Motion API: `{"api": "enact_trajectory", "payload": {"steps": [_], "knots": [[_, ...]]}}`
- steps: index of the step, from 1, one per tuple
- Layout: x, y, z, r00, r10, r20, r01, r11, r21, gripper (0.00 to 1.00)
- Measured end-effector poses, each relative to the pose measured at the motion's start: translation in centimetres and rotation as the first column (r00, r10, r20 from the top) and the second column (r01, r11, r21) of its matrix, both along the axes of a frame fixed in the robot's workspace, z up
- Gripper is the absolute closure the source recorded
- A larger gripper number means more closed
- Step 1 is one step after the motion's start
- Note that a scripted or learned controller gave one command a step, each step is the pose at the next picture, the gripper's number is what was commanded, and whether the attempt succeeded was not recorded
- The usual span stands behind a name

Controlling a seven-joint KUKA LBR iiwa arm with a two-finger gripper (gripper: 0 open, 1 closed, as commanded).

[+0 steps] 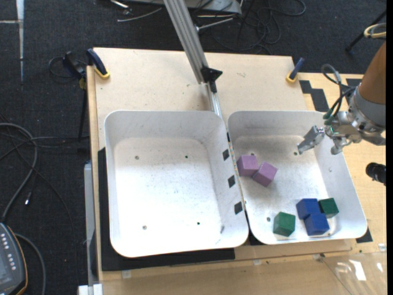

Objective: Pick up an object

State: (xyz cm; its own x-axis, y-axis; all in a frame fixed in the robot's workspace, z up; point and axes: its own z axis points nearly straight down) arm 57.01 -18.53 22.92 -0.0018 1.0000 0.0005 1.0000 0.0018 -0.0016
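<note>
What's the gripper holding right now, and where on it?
Nothing. The gripper is over the right bin's upper right, its fingers open and bare, apart from the blocks.

Lighting was even and bright; the white bins looked slightly washed out, shadows soft, focus mildly grainy.

bench: tan top | two white bins side by side | yellow-tipped clamps at back corners
</note>
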Motion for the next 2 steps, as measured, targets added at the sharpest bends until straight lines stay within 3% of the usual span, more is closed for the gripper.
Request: {"api": "enact_trajectory", "payload": {"steps": [1,2], "knots": [[1.6,3.0,-7.8,1.000,0.003,-0.005,-0.003,1.000,0.002,0.00],[2.4,5.5,-11.2,1.000,-0.003,0.020,0.003,1.000,-0.007,0.00]]}}
